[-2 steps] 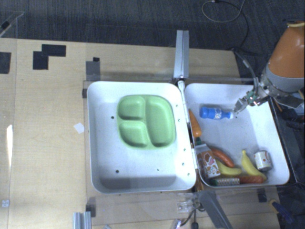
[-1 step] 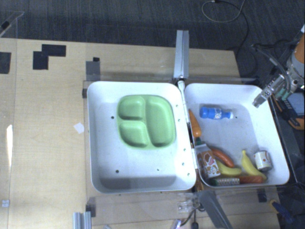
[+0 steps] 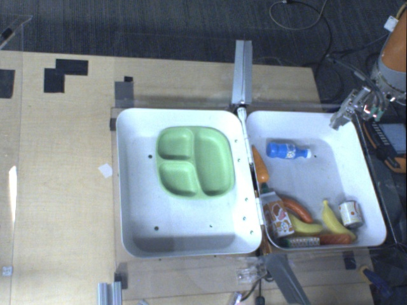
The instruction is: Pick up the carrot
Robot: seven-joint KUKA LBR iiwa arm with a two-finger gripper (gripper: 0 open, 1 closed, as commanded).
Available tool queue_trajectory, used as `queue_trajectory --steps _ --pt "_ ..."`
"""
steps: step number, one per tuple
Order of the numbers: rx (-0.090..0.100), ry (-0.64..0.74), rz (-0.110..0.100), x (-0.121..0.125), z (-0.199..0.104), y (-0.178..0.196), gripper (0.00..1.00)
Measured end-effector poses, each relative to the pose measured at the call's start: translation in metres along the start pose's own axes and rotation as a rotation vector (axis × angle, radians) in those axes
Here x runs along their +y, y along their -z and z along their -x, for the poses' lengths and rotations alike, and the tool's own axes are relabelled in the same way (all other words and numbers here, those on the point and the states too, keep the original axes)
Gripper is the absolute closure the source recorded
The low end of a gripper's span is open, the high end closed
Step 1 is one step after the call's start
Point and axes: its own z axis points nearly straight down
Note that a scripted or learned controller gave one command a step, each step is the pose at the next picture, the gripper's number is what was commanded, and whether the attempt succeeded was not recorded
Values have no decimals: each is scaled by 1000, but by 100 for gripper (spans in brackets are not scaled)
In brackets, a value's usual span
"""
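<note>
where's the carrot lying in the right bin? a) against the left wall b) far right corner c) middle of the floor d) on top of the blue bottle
a: the carrot lies lengthwise along the right bin's left wall, left of the blue bottle.

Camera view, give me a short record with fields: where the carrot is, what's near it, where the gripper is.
carrot: orange tapered carrot against the left wall of the right white bin
neighbours: blue plastic bottle to its right; yellow bananas, silver can near the front
left bin: green divided plate
gripper: two-finger gripper over the right bin's far right corner, away from the carrot
</note>
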Motion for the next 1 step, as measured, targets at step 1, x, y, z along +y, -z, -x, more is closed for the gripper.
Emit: queue_trajectory --steps 1 --pt "-9 4 4 3 2 13 100"
